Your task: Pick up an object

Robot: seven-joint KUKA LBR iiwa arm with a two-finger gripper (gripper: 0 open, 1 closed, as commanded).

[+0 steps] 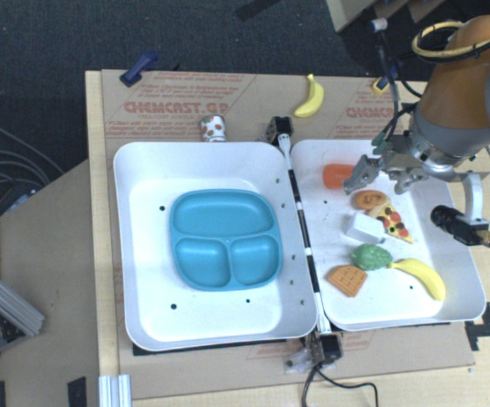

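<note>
On desk [186, 100]: two bins, left bin [135, 227] holding blue tray [225, 237]; end effector [386, 173], fingers apart, above right bin [457, 299] near donut [369, 199].

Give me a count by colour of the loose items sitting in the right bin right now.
Yellow: 1, the banana
Green: 1, the leafy piece
White: 1, the block
Red-orange: 1, the chunk
Tan or brown: 2, the cracker and the round bun
Mixed colours: 1, the pizza slice
Total: 7

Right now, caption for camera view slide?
Gripper hovers over right white bin of toy food; blue divided plate sits in left white bin.
</note>
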